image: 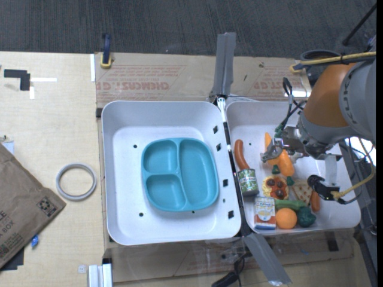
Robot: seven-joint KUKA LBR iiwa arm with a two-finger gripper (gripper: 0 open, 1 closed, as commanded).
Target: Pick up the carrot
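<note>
Hovering gripper (276,151) over right bin (353,220), fingers closed on carrot (283,162).
Carrot is seen tilted between the fingertips, above pizza slice (276,186), near sausage (240,154) and can (247,182).

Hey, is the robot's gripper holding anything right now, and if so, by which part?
It cannot be told. The gripper sits low over the orange carrot in the right white bin, but no grasp is visible.
</note>
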